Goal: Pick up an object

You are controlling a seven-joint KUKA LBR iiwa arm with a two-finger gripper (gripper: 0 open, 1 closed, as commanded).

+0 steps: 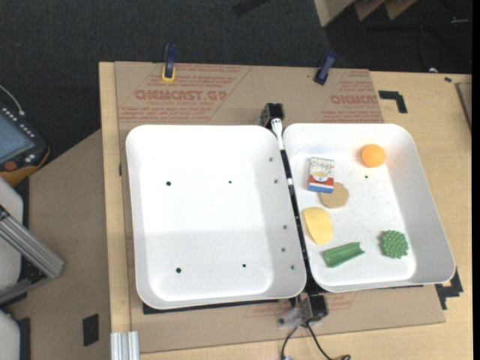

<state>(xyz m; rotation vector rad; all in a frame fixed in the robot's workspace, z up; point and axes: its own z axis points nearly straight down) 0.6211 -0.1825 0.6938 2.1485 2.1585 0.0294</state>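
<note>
Two white bins, the left bin (150,201) and the right bin (420,223), sit touching on a cardboard sheet (225,88) printed with red lettering. A yellow-and-blue clamp (169,64) and a blue clamp (325,67) grip the sheet's far edge on the tabletop (79,201).

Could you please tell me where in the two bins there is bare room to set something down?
The left white bin is bare from wall to wall. In the right white bin, room lies between the orange ball and the green bumpy ball. Its left side is crowded: small printed carton, tan disc, yellow lump, green pepper-like piece.
</note>
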